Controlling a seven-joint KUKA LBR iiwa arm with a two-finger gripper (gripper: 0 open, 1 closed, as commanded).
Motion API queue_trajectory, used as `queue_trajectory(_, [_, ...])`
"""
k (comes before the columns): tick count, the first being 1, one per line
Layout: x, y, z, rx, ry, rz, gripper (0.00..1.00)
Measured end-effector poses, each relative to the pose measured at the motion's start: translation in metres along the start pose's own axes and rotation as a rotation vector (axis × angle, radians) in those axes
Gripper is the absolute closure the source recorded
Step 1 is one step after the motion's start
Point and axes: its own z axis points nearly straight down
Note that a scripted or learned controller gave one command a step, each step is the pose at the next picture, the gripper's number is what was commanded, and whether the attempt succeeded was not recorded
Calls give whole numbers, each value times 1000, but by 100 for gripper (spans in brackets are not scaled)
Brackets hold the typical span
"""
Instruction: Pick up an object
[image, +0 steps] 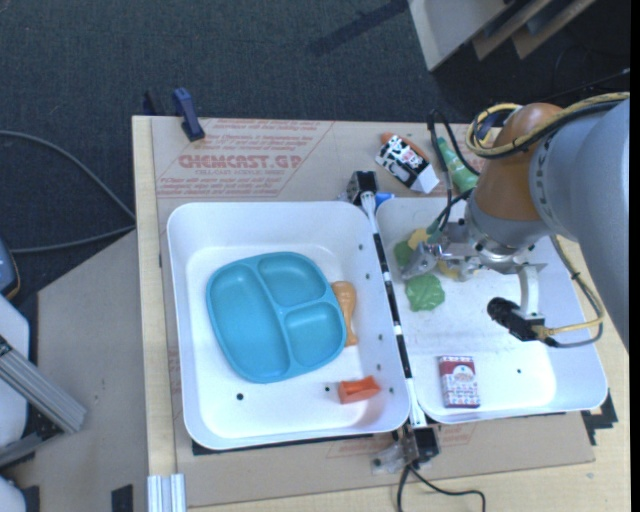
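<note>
My arm (560, 150) comes in from the right and bends down over the right bin (520, 385), orange band (515, 165) up top, wrist pointing into the bin's far-left corner. The gripper (440, 255) sits low there, right by the green items: one green piece (425, 292) just in front of it and another (405, 250) at its left side near the divider. Honestly can't tell if anything is actually between the fingers, or whether they're apart or together, the wrist body covers too much. The rest of that bin is pretty roomy: a small red-and-white box (459, 381) lies flat near the front edge, well apart from me. The left bin (200, 400) holds a blue divided plate (277, 315) taking up most of the middle, a pale orange thing (345, 305) tucked against its right side, and a little orange block (358, 389) near the front. Both bins sit touching side by side on a cardboard-covered surface (240, 160); behind them there's a black-and-white box (407, 163) and a blue clamp (187, 112) at the back-left corner. Dark carpet (80, 70) all around.
</note>
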Motion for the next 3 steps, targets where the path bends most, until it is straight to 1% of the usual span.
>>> queue_trajectory(1, [-2,42,-1,-3,-1,-2,0])
queue_trajectory(2, [-2,43,-11,-6,-2,-3,100])
queue_trajectory(3, [103,56,-101,-5,1,-3,100])
